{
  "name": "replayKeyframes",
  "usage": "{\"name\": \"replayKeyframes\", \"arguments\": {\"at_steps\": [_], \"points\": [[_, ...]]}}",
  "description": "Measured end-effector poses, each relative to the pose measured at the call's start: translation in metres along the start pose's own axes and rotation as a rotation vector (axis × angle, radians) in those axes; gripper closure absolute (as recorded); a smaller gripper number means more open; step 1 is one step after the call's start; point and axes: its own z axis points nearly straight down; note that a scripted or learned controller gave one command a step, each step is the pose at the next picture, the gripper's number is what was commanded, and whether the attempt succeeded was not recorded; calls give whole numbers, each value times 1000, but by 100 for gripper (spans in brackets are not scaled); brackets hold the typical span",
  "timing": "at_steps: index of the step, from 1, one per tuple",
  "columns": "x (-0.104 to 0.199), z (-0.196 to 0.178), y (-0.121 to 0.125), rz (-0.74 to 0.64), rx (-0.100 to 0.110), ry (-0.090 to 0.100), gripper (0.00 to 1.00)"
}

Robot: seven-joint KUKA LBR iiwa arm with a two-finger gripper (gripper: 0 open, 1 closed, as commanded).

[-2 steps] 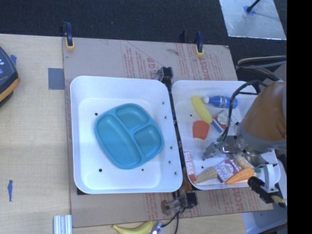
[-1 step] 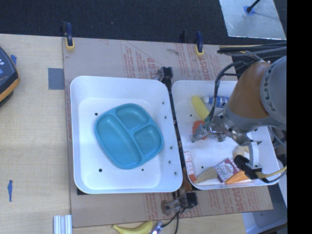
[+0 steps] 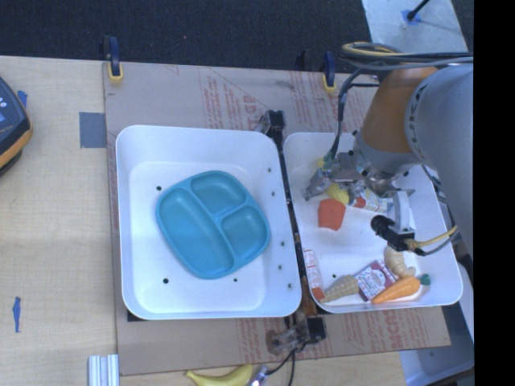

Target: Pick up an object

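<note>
In the camera view, the right bin (image 3: 451,292) serves as the landmark. The arm (image 3: 426,119) reaches over its far end and hangs the claw (image 3: 342,185) low above its floor, a posture that suits a pick from above. I cannot tell whether the claw is released or clenched, because the wrist hides much of it. A small yellow piece (image 3: 339,193) sits right at the claw, but nothing shows plainly gripped.

Just toward the near end of the right bin from the claw lies an orange-red block (image 3: 331,214), touching or almost touching the yellow piece; it looks like the likeliest target, being closest and apart from the rest. At the near end of the right bin a cluster is crowded together: a cone (image 3: 341,287), a red-and-white packet (image 3: 372,280), a carrot (image 3: 396,289) and a pale piece (image 3: 396,260). Packed so tightly, these would be harder to take singly.

To the left of the right bin stands the left bin (image 3: 129,215), holding a blue divided plate (image 3: 212,223) that lies flat and is well apart from the claw.
</note>
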Motion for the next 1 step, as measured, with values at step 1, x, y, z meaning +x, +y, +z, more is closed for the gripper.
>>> {"name": "replayKeyframes", "arguments": {"at_steps": [1], "points": [[0,1,-47,-2,3,-2,0]]}}
